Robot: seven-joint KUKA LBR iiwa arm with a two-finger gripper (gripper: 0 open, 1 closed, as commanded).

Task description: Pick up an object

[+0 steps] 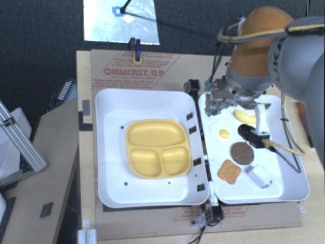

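- The end effector (214, 104) hangs low over the far left corner of the right bin (299, 187). The wrist hides its tip, so I cannot tell how far open it is. Nothing can be seen held in it.
- Closest to it are a toy banana (245, 117), just to its right, and a toy fried egg (223, 133), just in front of it. Both lie flat on the bin floor.
- Further toward the near rim lie a brown disc (242, 153), an orange waffle-like piece (229, 172) and a white block (259, 177), each apart from the others.
- The left bin (109, 116) holds a yellow divided plate (155, 147), well apart from the end effector.
- Judgement: every object appears to rest in a bin, so the pick is not done. A closing grasp and a lift are left, probably on the banana or the egg.
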